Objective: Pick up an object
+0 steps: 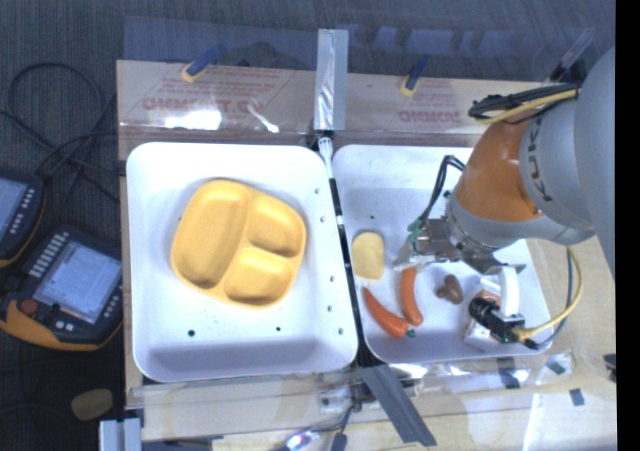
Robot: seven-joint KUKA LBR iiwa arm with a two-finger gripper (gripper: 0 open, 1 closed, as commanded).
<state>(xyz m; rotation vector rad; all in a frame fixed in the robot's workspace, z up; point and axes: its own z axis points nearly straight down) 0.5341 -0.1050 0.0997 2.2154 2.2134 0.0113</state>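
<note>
Hovering hand (428, 244) over right bin (385, 179), grip state unclear.
Sausage (409, 295) just below hand; carrot (385, 313) beside.

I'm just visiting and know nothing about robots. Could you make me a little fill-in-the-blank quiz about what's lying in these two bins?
1. The yellow tray has ____ compartments.
2. The tray lies in the ____ bin.
3. The carrot lies in the ____ bin, near a sausage.
4. The band on the arm is ____.

Missing words: three; left; right; orange
</note>
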